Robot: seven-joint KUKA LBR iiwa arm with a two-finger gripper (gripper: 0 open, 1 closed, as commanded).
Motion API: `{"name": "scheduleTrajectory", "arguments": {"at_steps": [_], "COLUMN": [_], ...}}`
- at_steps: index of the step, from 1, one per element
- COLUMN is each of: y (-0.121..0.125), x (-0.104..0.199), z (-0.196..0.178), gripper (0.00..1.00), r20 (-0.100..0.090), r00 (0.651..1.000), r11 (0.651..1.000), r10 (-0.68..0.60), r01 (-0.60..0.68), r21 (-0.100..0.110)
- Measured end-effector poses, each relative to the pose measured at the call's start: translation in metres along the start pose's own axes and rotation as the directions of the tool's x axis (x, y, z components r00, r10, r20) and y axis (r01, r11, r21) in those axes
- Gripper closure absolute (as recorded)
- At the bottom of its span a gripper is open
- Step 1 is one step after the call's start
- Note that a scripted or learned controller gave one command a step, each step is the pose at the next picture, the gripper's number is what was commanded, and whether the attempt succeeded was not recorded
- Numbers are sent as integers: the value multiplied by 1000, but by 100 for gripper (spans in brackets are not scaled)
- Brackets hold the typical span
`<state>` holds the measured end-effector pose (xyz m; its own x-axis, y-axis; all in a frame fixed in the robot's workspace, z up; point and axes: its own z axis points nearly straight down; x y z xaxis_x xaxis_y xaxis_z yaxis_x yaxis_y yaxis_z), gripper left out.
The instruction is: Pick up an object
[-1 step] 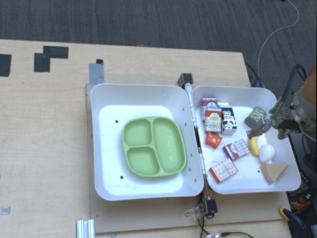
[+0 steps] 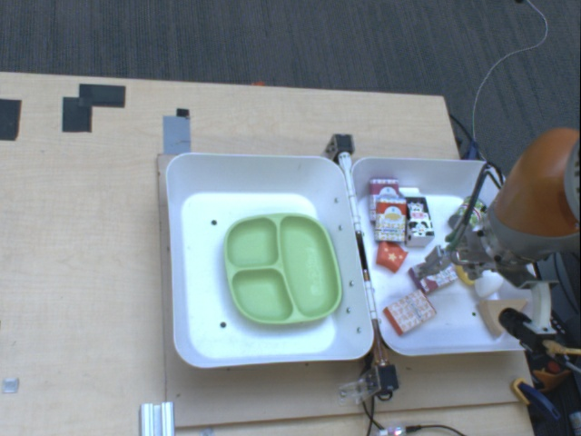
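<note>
The right bin [image 2: 454,334] holds several small items. A pink box [image 2: 385,190], a red-and-white carton [image 2: 391,219] and a black-and-white carton [image 2: 418,222] lie together at its far left. A small red piece [image 2: 391,257] lies below them, and a red patterned box [image 2: 410,312] sits near the front. My gripper [image 2: 447,263] hangs low over the bin's middle, right at a dark red packet [image 2: 438,279]. The wrist hides how the gripper meets the packet.
The left bin [image 2: 195,271] carries a green divided plate [image 2: 282,268]. A white rounded item [image 2: 490,285] and a tan one [image 2: 494,317] lie at the right bin's right side, under the arm. The orange band [image 2: 543,189] overhangs that bin's right edge.
</note>
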<state>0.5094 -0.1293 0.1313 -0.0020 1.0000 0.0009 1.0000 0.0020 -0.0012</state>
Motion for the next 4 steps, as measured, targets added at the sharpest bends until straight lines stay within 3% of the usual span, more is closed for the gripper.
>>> {"name": "scheduleTrajectory", "arguments": {"at_steps": [1, 2, 3, 4], "y": [2, 2, -20, -18], "x": [0, 0, 44, 44], "z": [-12, -11, 45, 33], "gripper": [100, 0, 0, 100], "r20": [1, 1, 3, 3], "r00": [1000, 1000, 1000, 1000], "r11": [1000, 1000, 1000, 1000], "r10": [-1, -1, 0, -1], "r01": [1, 1, 0, 1], "r21": [-7, -7, -10, -17]}}
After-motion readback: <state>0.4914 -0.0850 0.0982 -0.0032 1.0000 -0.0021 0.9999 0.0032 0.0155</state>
